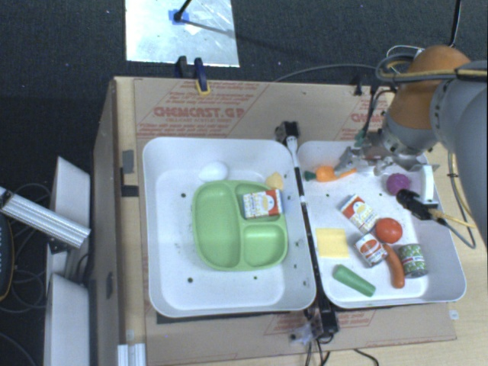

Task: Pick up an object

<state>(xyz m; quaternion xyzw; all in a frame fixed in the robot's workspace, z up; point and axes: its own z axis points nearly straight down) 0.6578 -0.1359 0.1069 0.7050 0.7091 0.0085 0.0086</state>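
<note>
So the gripper (352, 157) is hanging over the back-left corner of the right bin (454, 280), and honestly I can't tell how it's set. The carrot (333, 174) lies just below it, right beside it. Purple ball (397, 182) sits off to its right; red tomato (388, 229), yellow block (332, 243) and green cucumber (353, 280) are further toward the front. Green divided plate (229, 231) is over left.

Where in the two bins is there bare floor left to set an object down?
Left bin: bare floor rings the green tray, widest along the front and left walls. Right bin: a small patch between the carrot and the yellow block; the rest is crowded with the cans, tomato and sausage.
</note>
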